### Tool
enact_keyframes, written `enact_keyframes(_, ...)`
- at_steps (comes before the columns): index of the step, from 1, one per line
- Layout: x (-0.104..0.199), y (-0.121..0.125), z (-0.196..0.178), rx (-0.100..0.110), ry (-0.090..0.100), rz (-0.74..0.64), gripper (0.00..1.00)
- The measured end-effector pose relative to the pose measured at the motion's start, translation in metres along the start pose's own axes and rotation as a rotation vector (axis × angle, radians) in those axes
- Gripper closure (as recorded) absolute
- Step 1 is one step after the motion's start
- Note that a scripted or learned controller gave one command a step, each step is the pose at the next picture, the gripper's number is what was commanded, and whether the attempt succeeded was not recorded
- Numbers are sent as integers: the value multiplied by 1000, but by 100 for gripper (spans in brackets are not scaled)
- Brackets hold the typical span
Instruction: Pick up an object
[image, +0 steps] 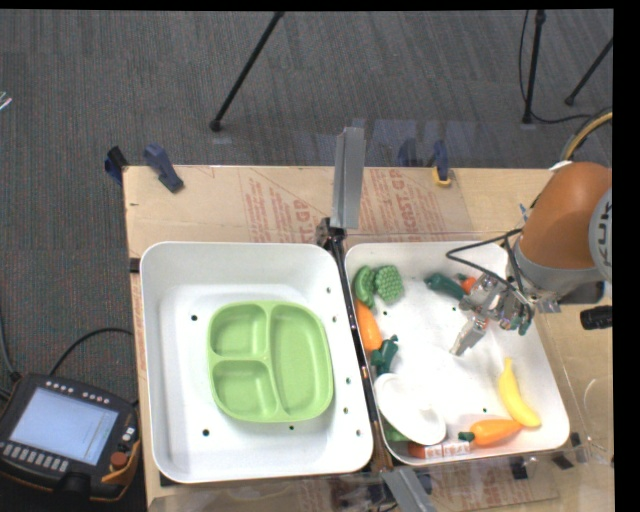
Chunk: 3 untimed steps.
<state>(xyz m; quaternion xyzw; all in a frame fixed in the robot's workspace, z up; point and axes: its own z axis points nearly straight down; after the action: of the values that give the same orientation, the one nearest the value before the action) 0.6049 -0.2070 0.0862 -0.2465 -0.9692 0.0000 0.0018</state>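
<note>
1. Above, the tool hangs over the right bin, clear of the toys; whether it is apart or together cannot be told.
2. Nearby: banana, white plate, carrot.
3. Left bin: green tray.

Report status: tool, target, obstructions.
Tool above right bin, nothing between its fingers. Banana nearest, loose. White plate beside it; approach open.

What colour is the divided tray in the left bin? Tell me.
Light green, plain; the divided tray shows clearly in the camera view.
</note>
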Motion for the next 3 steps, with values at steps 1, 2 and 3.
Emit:
enact_keyframes(1,15,75,0,-3,-1,-28,0)
enact_keyframes(2,49,119,0,-1,0,-6,0)
enact_keyframes(3,73,43,1,2,1,52,0)
